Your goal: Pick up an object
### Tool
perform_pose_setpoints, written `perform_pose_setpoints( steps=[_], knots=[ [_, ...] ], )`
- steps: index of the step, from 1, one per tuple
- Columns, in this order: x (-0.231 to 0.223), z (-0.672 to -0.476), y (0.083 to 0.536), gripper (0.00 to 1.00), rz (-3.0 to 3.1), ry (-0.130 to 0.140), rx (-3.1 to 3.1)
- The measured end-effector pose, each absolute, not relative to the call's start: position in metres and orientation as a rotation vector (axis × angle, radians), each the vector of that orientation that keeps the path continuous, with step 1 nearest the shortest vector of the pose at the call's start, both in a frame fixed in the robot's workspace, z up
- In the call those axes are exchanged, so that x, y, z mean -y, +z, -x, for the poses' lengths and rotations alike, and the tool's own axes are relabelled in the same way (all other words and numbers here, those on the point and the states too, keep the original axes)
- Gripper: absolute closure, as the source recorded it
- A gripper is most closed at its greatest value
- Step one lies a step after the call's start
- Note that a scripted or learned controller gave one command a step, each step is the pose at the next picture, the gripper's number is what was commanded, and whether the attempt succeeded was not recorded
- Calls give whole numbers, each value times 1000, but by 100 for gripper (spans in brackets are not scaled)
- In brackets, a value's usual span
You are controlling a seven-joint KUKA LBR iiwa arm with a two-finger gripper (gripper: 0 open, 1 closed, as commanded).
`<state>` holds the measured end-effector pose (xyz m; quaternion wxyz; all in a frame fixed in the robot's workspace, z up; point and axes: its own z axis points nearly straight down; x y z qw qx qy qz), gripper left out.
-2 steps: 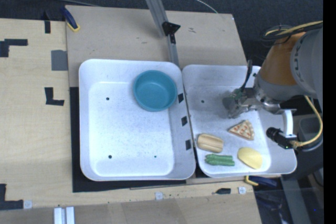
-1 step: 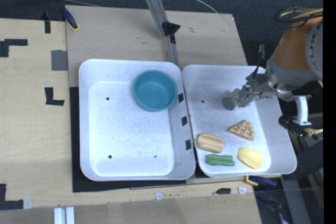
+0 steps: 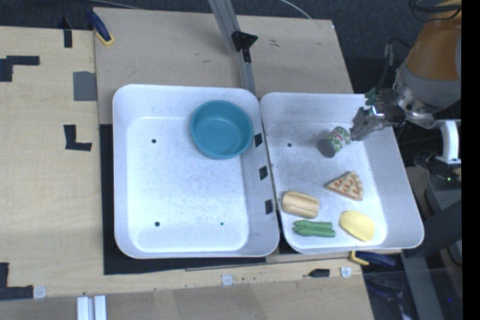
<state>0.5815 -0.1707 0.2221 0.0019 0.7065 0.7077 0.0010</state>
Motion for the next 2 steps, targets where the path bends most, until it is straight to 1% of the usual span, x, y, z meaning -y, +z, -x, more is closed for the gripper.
perform_pose_setpoints(
  steps=[1,2],
  knots=[
    [177,-589,270,100,-2217,3,-2220],
    [176,-590,288,100,-2219,1,-2222]
  ],
)
